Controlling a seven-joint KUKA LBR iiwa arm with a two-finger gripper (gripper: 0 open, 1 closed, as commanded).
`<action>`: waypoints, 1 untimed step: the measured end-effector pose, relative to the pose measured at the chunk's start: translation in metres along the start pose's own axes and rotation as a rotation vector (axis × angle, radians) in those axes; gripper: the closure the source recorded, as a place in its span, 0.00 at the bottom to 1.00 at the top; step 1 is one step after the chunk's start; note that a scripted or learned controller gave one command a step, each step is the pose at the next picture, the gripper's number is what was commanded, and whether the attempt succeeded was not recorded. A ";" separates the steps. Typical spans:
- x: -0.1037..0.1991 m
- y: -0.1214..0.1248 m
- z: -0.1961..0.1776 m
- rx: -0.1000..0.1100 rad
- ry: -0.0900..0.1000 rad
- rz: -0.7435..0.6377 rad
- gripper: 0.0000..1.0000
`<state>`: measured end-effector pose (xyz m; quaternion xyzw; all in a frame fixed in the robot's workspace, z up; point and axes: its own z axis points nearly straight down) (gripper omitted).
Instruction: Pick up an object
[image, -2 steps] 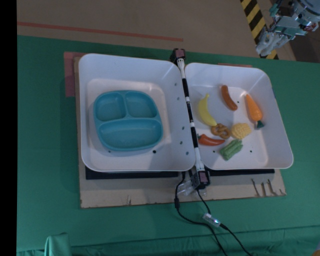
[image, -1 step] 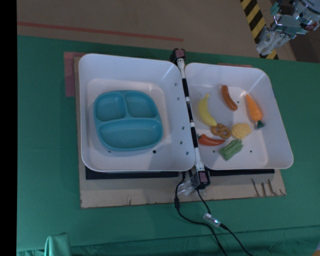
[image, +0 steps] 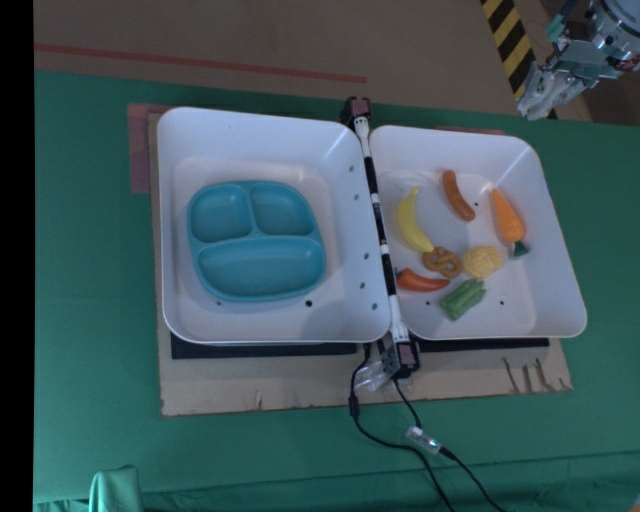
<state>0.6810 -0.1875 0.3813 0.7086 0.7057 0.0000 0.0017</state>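
Pick candidates all in right bin (image: 560, 300): banana (image: 411, 222), sausage (image: 458, 194), carrot (image: 508, 219), pretzel (image: 441, 262), corn (image: 482, 262), chili (image: 421, 281), green beans (image: 463, 298). Loosely spaced, so likely graspable singly. Left bin (image: 340, 150) holds teal divided plate (image: 256, 240). Gripper (image: 538, 96) parked top right, well apart from bins, carrying nothing; opening: cannot tell.

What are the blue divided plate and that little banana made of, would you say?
The blue divided plate looks like moulded plastic: one even teal colour, rounded compartment ridges, a soft sheen. The banana seems a plastic toy: flat, uniform yellow, smooth and small beside the other toy foods. Neither can be told for sure from above.
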 end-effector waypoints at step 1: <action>0.000 0.004 -0.002 -0.003 -0.001 -0.001 1.00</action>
